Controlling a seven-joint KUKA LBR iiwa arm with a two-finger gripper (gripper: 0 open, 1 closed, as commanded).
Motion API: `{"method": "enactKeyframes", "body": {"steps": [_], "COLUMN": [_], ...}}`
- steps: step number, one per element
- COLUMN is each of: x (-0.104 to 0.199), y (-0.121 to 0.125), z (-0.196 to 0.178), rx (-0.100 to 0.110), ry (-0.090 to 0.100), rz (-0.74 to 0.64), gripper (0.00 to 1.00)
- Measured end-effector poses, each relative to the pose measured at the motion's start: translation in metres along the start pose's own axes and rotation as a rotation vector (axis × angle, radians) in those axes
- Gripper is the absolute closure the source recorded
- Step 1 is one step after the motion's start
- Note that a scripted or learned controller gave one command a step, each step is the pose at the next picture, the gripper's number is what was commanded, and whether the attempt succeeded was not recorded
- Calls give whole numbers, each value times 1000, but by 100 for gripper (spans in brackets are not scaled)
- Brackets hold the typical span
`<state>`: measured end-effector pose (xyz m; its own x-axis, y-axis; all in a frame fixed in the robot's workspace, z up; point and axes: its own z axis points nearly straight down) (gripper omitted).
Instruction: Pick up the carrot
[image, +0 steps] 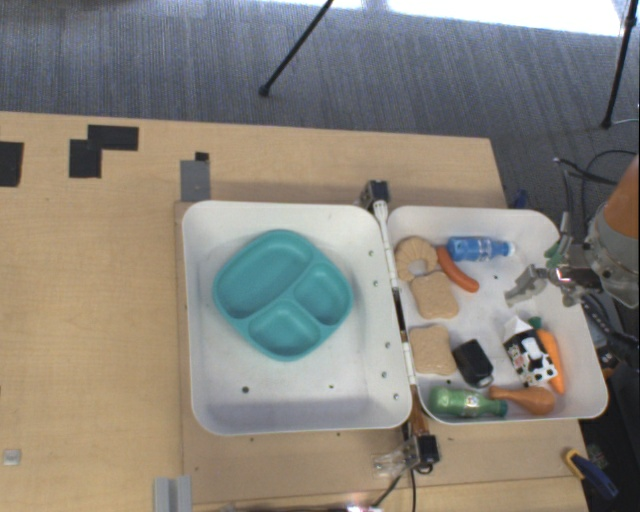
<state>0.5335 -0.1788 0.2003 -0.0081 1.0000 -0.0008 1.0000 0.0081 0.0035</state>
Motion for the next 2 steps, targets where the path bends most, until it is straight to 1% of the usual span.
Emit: {"method": "enactKeyframes", "body": {"steps": [1, 2], "x": [-25, -26], "y": [-14, -26], "z": [68, 112], "rx": [3, -5], "ry": [0, -1], "rz": [-105, -250], "gripper": [0, 0]}}
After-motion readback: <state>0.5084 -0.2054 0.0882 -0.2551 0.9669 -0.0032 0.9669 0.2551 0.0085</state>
